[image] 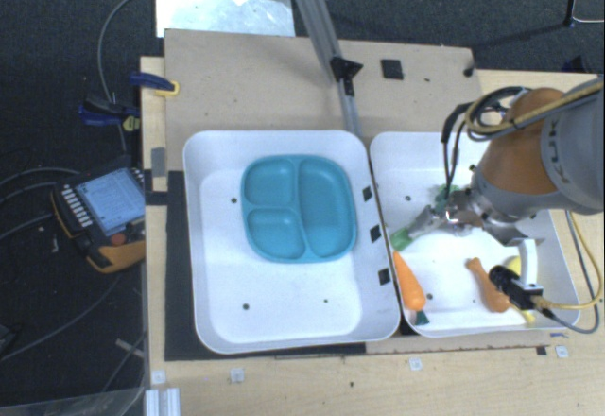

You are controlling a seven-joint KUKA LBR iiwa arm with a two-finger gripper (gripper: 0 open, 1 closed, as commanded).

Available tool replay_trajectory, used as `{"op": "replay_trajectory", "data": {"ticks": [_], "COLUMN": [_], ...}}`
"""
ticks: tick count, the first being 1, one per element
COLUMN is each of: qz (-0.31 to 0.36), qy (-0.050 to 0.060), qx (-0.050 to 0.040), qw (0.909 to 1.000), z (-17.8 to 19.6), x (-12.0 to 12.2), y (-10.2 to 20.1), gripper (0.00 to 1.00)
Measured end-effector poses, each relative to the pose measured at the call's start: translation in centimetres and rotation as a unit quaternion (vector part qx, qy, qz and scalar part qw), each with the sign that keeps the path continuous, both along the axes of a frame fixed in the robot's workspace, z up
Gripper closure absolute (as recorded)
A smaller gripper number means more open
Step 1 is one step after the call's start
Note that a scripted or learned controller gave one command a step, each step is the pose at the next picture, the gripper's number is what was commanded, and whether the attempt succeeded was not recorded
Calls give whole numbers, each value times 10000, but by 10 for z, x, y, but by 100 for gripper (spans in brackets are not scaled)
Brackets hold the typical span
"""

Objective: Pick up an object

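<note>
We are reaching in from the right of the frame, and our hand (427, 220) is hanging low in the right bin (397, 159), its tip beside a small green object (401, 237). We cannot tell its state from this slant. An orange carrot (408, 281) is lying along the bin's left wall, lower center-right of the frame. A brown drumstick-like piece (485, 284) is lying farther right. A blue 3-compartment plate (299, 207) is sitting in the left bin (284, 301).
</note>
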State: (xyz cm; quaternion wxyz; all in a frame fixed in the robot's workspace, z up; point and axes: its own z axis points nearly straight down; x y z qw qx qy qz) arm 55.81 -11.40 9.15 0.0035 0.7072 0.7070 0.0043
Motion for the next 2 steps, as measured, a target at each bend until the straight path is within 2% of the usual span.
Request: {"op": "replay_trajectory", "data": {"ticks": [1, 2], "qz": [6, 16], "qy": [-31, 26], "qx": [-9, -12], "qw": [10000, 10000], "z": [11, 68], "x": [1, -6], "y": [1, -2], "gripper": [100, 100]}}
